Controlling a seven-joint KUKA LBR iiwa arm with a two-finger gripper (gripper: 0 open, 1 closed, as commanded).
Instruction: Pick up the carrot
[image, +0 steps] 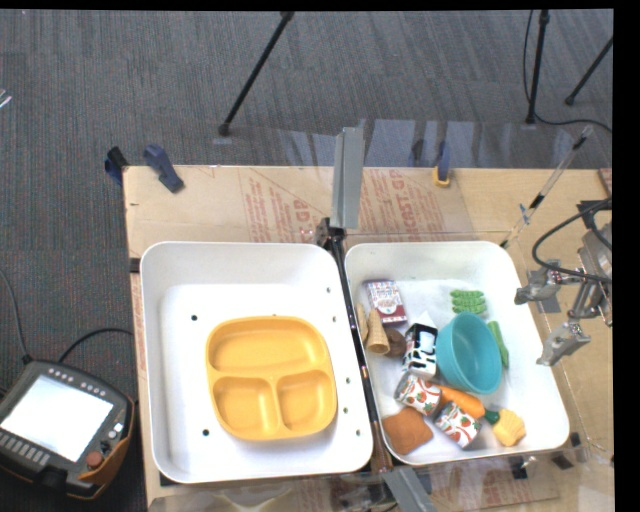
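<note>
The small orange plastic carrot (462, 402) lies in the right-hand shallow white bin (512, 270), near its front edge, tucked under the rim of the teal plastic bowl (469, 352). It sits wedged between two red-and-white printed cans (419, 394), one on each side, with a yellow wedge-shaped block (509, 428) just beside its green leafy end.

The claw (563, 318) hangs at the far right, outside the bin's edge and well apart from the carrot. It holds nothing, and whether it is spread or closed cannot be told at this angle.

The crowding is the main risk. Coming down on the carrot, the claw is likely to strike the bowl's rim or a can first and nudge the carrot aside. It could also close on a can along with the carrot, or instead of it. The carrot's smooth tapered shape may let it squirt free under a pinch. The yellow compartment tray (271, 377) in the left white bin (170, 270) is out of the way.
</note>
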